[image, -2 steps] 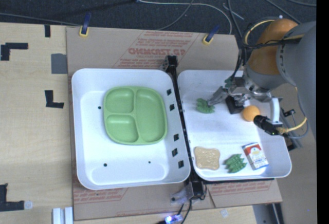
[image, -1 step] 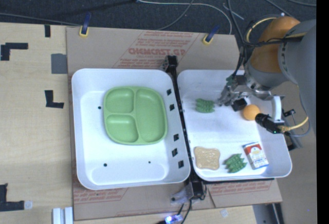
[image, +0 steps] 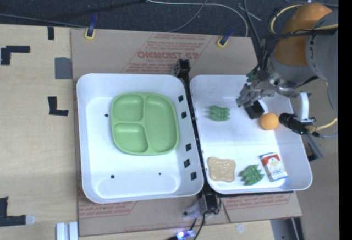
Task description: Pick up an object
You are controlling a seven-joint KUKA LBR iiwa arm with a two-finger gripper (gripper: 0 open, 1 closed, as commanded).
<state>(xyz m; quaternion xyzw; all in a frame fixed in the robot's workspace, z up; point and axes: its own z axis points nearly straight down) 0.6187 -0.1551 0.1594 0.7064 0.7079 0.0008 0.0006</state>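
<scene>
Nearest the pincer (image: 251,97), a small round orange ball (image: 269,121) rests on the floor of the right-hand shallow white bin (image: 231,129), just beside and below the tool; no object sits within the pincer, and whether it is wide or narrow cannot be told at this angle. Further candidates lie in that bin: a green knobbly plastic piece (image: 219,114) toward the divider, a tan slice of toast (image: 221,169), a second green knobbly piece (image: 252,175) and a small red-and-white carton (image: 273,167) along the near wall. Beyond the divider, the left-hand white bin (image: 93,123) carries a pale green sectioned plate (image: 145,124). Both bins rest on a cardboard sheet (image: 159,52) laid over the wooden desk (image: 33,140). Judged risks: the ball may roll away if touched off-centre, and a descent from the present position would likely meet bare bin floor between ball and green piece.
</scene>
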